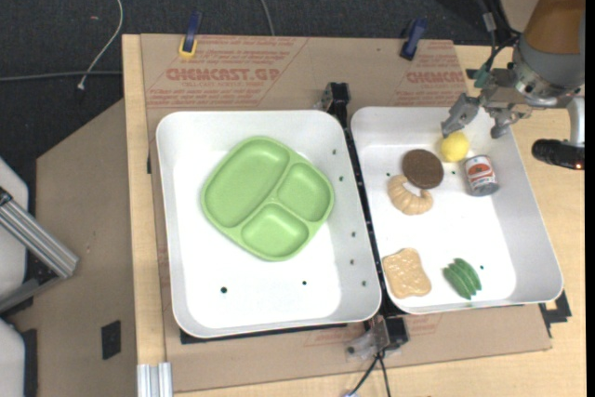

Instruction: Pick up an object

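Note:
My gripper (pixel 481 122) hangs open over the far part of the right bin (pixel 530 228), with nothing between its fingers. A small yellow ball (pixel 454 147) lies just below and left of the fingertips. Beside it sit a brown round cookie (pixel 423 167), a tan croissant-like pastry (pixel 410 196) and a small red-labelled can (pixel 480 175) lying on its side. Nearer the front of this bin are a tan flat piece like toast (pixel 406 272) and a green ridged vegetable (pixel 462 278).
The left bin (pixel 186 274) holds a green three-compartment plate (pixel 268 197). Two blue clamps (pixel 191 33) (pixel 412 39) grip the cardboard at the back. A black bracket (pixel 336 97) sits between the bins. Cables run across the dark floor behind.

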